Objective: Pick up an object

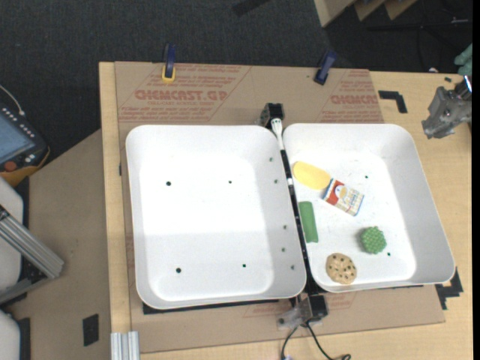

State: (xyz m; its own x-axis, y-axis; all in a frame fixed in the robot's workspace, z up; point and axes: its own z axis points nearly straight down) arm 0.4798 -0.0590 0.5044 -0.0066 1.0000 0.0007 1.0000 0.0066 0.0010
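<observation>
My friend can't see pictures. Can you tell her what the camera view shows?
Two white bins sit side by side on a bench; the right bin holds a yellow piece, a small carton, a green stick, a green ball and a cookie. The gripper is beyond that bin's far right corner.

Two smooth white plastic bins on a matt brown cardboard sheet — bumpy green ball.
</observation>
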